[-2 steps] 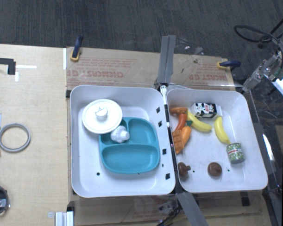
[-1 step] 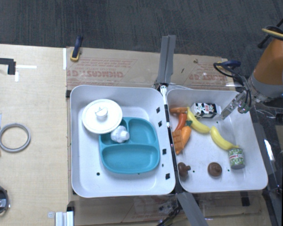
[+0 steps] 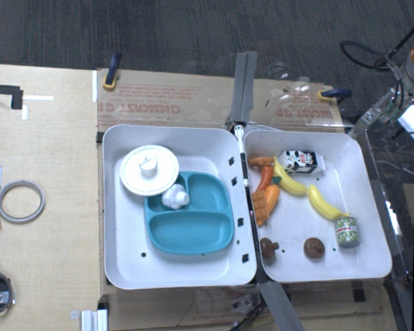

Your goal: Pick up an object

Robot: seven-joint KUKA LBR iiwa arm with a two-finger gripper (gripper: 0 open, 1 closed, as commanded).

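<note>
In the left bin, a white lid overlaps the teal tray at its ten o'clock corner, a small white lump beside it. The right bin holds carrots, two bananas, a black-and-white carton, a green-labelled can and two brown pieces. At two o'clock the arm is cut off, so its grasp cannot be judged.

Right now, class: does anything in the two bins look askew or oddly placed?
Yes. In the left bin, the white lid sits half on the blue divided tray, overhanging its corner. In the right bin, the small green can stands against a banana's end.
</note>
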